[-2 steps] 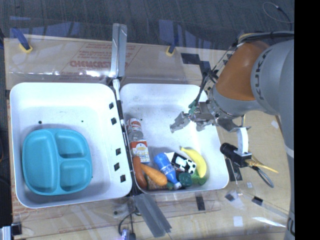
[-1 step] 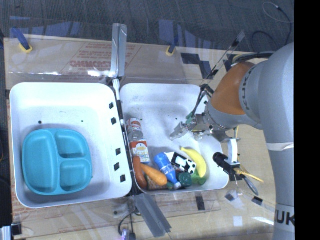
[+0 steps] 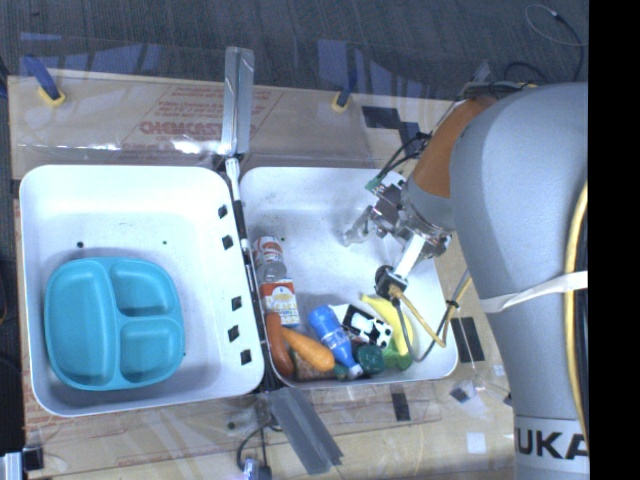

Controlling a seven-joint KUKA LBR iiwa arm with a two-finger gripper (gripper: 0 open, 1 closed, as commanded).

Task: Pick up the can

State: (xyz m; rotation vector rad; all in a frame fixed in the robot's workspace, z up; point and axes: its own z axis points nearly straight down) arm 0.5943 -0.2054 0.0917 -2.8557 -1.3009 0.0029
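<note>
Right bin [image 3: 300, 183]: can [image 3: 276, 286] lying along the left wall, label upward. Just beside it, crowding its lower end: carrot [image 3: 303, 347], blue bottle [image 3: 330, 336], black-and-white toy [image 3: 366, 325], banana [image 3: 392, 318], green item [image 3: 375, 359]. Gripper [image 3: 365, 223] over bare floor, apart from the can; jaws' opening cannot be told. Left bin [image 3: 60, 193]: teal divided tray [image 3: 113, 321].

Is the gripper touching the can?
Apart. The camera view shows bare white bin floor between the gripper and the can, which lies along the right bin's left wall.
</note>
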